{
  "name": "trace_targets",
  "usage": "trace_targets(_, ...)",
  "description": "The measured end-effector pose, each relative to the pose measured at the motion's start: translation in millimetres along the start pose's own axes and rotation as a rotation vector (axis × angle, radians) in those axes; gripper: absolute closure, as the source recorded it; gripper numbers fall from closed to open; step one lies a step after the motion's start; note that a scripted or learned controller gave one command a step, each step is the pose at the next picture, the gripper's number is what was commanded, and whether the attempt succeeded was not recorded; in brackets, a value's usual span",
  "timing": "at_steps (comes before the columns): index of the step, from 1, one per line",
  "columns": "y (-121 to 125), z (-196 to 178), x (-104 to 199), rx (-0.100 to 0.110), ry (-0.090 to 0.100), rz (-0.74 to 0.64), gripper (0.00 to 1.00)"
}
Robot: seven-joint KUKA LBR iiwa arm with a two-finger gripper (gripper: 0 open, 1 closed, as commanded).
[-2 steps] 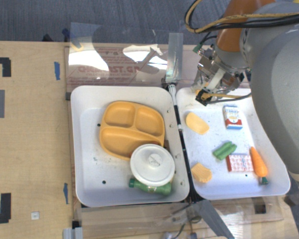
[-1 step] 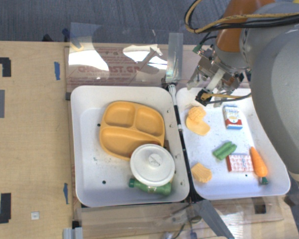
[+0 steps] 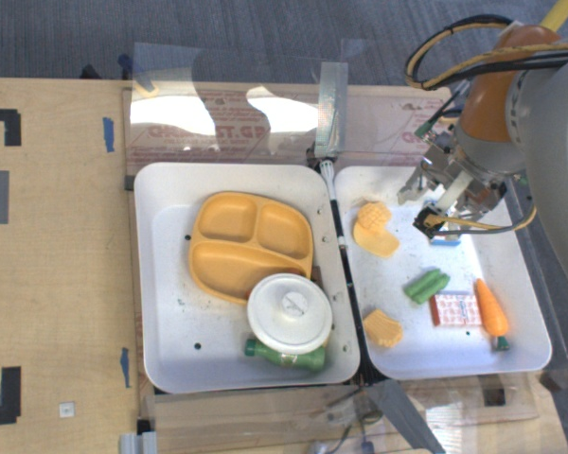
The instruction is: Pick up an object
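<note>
My gripper (image 3: 442,197) hangs over the far part of the right bin (image 3: 530,282), above the bin floor, with nothing seen in it. Just left of it lie a yellow waffle-like piece (image 3: 372,218) and a pale orange slice (image 3: 381,243). A small blue thing (image 3: 446,240) shows on the floor right under the gripper. Nearer the front lie a green pea pod (image 3: 425,286), a red and white box (image 3: 455,310), an orange carrot (image 3: 492,312) and a yellow wedge (image 3: 382,328).
The left bin (image 3: 156,282) holds a yellow divided plate (image 3: 246,239), a white round lidded bowl (image 3: 290,312) leaning on the plate's near edge, and a green thing (image 3: 286,356) below the bowl. A clear plastic wall (image 3: 256,112) stands behind the bins.
</note>
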State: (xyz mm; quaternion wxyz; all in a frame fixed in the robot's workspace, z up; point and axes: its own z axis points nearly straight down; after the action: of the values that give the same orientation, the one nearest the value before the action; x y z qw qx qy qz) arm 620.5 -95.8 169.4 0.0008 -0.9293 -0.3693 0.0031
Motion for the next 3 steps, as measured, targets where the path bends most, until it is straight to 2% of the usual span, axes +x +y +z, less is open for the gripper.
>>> trace_targets(1,-34,-15,61,-0.002,0.006,0.188,0.0)
trace_targets(2,2,70,-42,0.003,0.0,0.498,0.0)
trace_targets(3,-1,-9,10,-0.002,0.011,0.546,0.0)
